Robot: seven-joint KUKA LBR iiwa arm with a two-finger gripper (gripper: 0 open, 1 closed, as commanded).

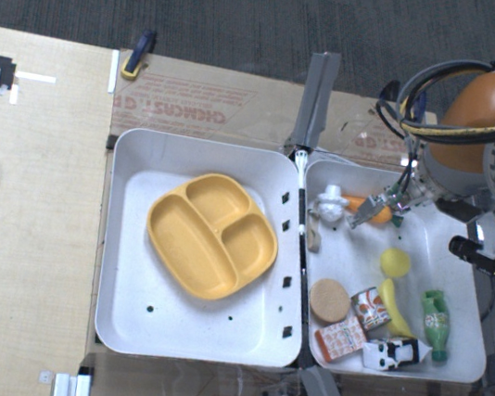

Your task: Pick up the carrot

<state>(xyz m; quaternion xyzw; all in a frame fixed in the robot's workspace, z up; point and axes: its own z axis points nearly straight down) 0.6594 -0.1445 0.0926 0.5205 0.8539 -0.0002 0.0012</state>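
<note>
The carrot [353, 202] is a small orange piece lying near the back left of the right bin [470, 357]. My gripper [375, 209] reaches down from the right and sits right on the carrot's right end, with orange showing on both sides of it. The gripper covers part of the carrot. The carrot looks to be resting on the bin floor.
A white toy [330, 204] lies just left of the carrot. Further forward in the right bin are a yellow lemon [395, 261], a banana [396, 307], a green bottle [434, 323], a tan disc [330, 301] and a red packet [340, 339]. A yellow divided plate [213, 234] lies in the left bin [116, 311].
</note>
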